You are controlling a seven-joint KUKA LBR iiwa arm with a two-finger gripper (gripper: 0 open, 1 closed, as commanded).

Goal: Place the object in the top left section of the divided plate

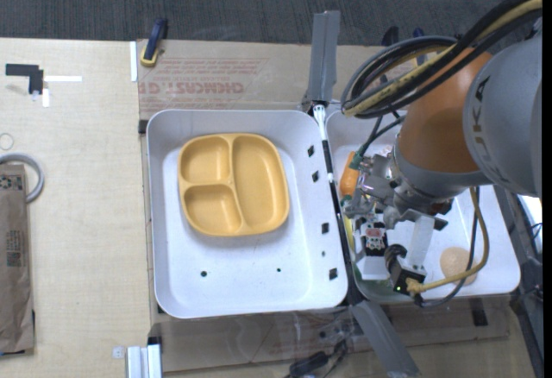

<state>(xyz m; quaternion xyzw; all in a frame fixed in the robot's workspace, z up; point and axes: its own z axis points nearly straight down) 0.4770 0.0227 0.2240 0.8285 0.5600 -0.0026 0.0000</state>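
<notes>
Over the right bin [496,273], low against its left wall, hangs the tool [373,238], buried under wrist hardware, cables and a small red-and-white part; cannot tell its state, nor whether anything is gripped. Just left of the tool, tight against the bin wall, shows a sliver of orange object [348,171], most likely the task's thing, mostly hidden by the wrist. Further right of the tool, near the bin's lower right, lies a pale round disc [454,261], apart from the arm. Above the tool bulks the grey arm with its orange band [440,130] and black-and-yellow hoses.

Well left of the tool, across the divider, sits the left bin [250,294] with the yellow divided plate [233,184] in its upper half. Top left section [204,162] bare, likewise the other two. Judged from this: task at the pick stage, nothing delivered. Left to do: secure the object, lift clear of the wall, carry across to the plate, release over the top left section. Outside the bins, on the desk [78,195], nothing relevant
</notes>
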